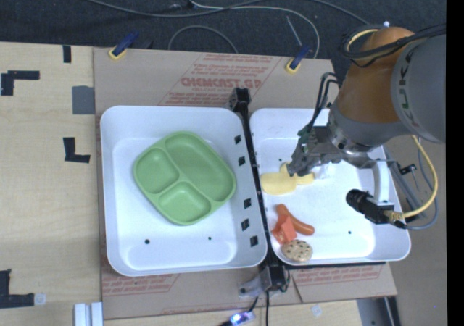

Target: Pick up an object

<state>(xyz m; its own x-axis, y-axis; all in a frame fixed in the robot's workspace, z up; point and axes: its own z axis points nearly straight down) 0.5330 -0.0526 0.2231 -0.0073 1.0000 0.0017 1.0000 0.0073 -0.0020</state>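
In the right bin (362,241) lie a pale yellow, pear-shaped piece (281,183), an orange-red piece (288,224) and a round speckled cookie (296,250). My gripper (303,166) hangs low over the right bin, right at the upper right end of the yellow piece and seemingly touching it. The orange-red piece and the cookie lie nearer the front edge, apart from the gripper.
The left bin (123,245) holds a green divided plate (184,177). A black divider (249,172) runs between the bins. The arm's grey body and orange band (373,93) cover the right bin's far right corner. A black fitting with a yellow cable (373,206) overhangs its right side.
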